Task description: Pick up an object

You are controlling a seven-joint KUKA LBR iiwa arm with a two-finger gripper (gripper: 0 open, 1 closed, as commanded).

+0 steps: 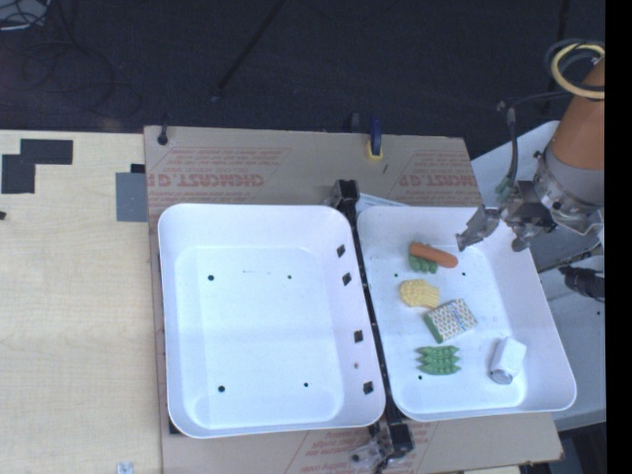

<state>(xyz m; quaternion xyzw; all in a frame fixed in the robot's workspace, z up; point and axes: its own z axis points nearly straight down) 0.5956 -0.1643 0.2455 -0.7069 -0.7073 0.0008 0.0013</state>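
- The gripper (496, 229) hovered over the upper right corner of the right bin (538, 309), its 2 fingers spread apart, 1 pointing left and 1 toward the bin's right rim, with nothing between them.
- Just left of and below the left fingertip lay the orange carrot (434, 256), close to it but not touching.
- Below the carrot sat the yellow corn piece (419, 292), a little apart from it.
- Next down, the patterned block (451, 318) rested tilted, its corner just beside the corn.
- Under that, the green pea pods (438, 359) lay side by side near the bin's front.
- Off to the right of the pods, the small white-grey cylinder (505, 360) lay on its side, well apart from the rest.
- Nothing stood between the fingers and the carrot; the bin floor there was bare.
- The left bin (188, 314) lay alongside, parted from the right bin by a black clipped divider (357, 304).
- Both bins rested on a brown cardboard sheet (257, 166) on the pale wooden bench (69, 314).
- The arm (578, 136) came in from the right, its orange band above the grey wrist, and cables (512, 156) looped beside it.
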